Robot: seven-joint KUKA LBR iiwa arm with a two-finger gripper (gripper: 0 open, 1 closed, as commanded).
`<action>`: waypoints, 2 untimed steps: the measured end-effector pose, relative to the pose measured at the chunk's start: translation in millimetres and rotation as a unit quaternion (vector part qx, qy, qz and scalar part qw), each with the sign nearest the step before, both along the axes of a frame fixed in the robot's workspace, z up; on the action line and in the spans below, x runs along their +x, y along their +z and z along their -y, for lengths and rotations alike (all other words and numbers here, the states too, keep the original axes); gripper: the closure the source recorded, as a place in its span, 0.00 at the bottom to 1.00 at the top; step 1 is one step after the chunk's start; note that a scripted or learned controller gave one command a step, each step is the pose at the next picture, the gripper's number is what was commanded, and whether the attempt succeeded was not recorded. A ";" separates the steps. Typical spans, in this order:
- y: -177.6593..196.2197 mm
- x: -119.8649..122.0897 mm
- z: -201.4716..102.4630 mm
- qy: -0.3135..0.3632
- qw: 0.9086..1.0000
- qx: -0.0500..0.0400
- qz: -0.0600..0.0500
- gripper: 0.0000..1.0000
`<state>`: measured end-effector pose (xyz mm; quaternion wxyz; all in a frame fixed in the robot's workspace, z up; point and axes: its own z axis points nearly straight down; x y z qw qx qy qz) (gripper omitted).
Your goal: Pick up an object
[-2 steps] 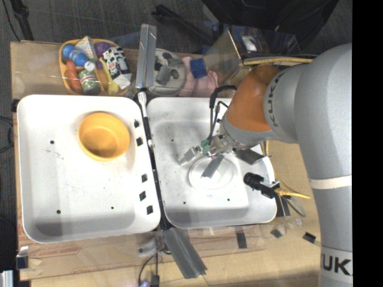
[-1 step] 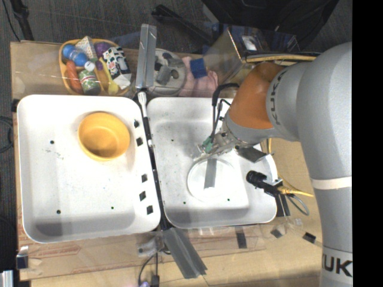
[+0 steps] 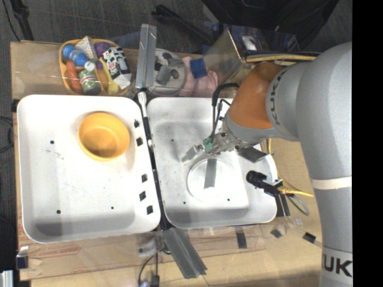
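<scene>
Two white bins sit side by side on the tabletop. Low in the right bin point(image 3: 179, 211), the gripper point(image 3: 207, 146) hovers just above a white plate point(image 3: 209, 181); a yellow bowl point(image 3: 105, 136) lies in the left bin point(image 3: 36, 214). Likely the approach step; next comes a descent and squeeze.

A: What sort of place?
B: Robot lab, def. Big grey arm point(image 3: 317, 106) w/ orange band, fixed over a wood counter point(image 3: 36, 58).
A: Other signs?
B: Two white bins point(image 3: 36, 220) side by side, loose cables point(image 3: 179, 17) on dark carpet, basket of toy odds & ends point(image 3: 90, 67) at the back. Test rig, not a home.
</scene>
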<state>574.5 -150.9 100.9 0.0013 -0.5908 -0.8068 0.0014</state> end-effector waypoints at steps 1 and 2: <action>-0.1 -33.3 -13.7 0.055 0.998 0.002 -0.001 0.00; -6.8 -54.5 -20.2 0.053 0.999 0.000 0.005 0.00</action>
